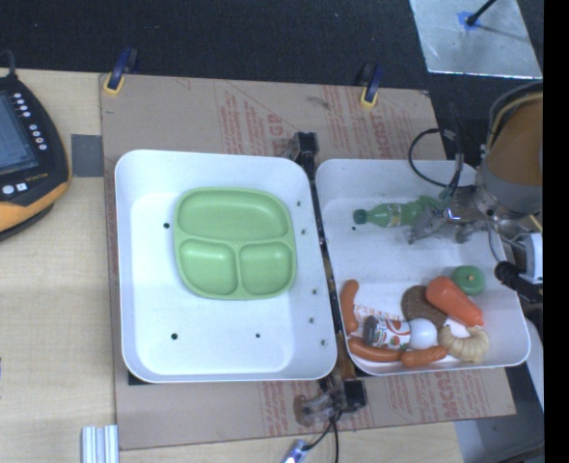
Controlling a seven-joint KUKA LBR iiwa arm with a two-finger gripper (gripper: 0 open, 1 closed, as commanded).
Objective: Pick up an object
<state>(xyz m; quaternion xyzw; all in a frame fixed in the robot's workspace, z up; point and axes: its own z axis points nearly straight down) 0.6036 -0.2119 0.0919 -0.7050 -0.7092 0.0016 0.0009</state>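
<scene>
A small metal clamp [323, 403] sat at the table's [43, 307] near edge, at six o'clock, where the two white bins met. The left bin [149, 345] carried a green divided plate [234, 240] lying flat toward its twelve o'clock half.

The right bin [362, 177] held the clutter. Packed into its six o'clock end were a carrot [453, 299], a brown round piece [419, 302], a white egg-like ball [422, 333], a pale ring [463, 345], two sausages [349, 306] and a small printed packet [386, 330], all touching or overlapping. A green round toy [469, 279] lay just beside the carrot at its one o'clock.

A green bottle [392, 214] lay on its side across the bin's twelve o'clock half, cap pointing to nine o'clock. The tool [437, 225] was down at the bottle's three o'clock end, touching or just over it (whether it was clenched or released could not be told from this slant). The arm [516, 152] came in from three o'clock.

At nine o'clock on the table rested an orange-edged control pad [10, 157].
</scene>
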